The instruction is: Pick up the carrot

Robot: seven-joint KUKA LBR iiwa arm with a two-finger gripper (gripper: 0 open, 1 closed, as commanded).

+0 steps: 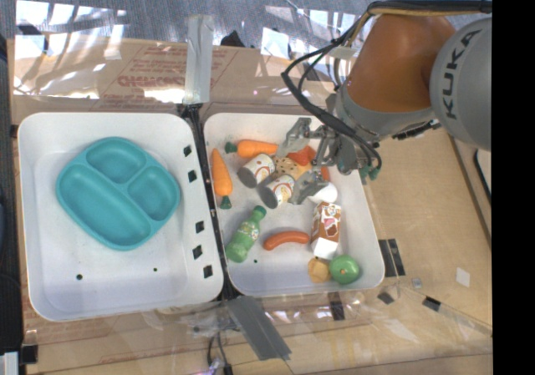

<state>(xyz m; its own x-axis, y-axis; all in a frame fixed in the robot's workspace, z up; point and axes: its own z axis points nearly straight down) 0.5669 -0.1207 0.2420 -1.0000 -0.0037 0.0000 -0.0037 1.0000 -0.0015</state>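
Two carrots lie in the right bin (368, 223). One carrot (220, 174) lies lengthwise along the bin's left wall. The other carrot (255, 148) lies near the back wall, pointing left. My gripper (299, 164) hangs low over the back middle of the bin, just right of that second carrot. Its fingers (294, 135) stand open, spread over a cluster of small cans and an orange piece (306, 156). Nothing is clearly held between them.
Two small cans (257, 169) (280, 190), a green bottle (244, 235), a red sausage (286, 240), a carton (326, 223) and a green apple (344, 269) crowd the right bin. The left bin (50, 281) holds a teal divided plate (117, 191).
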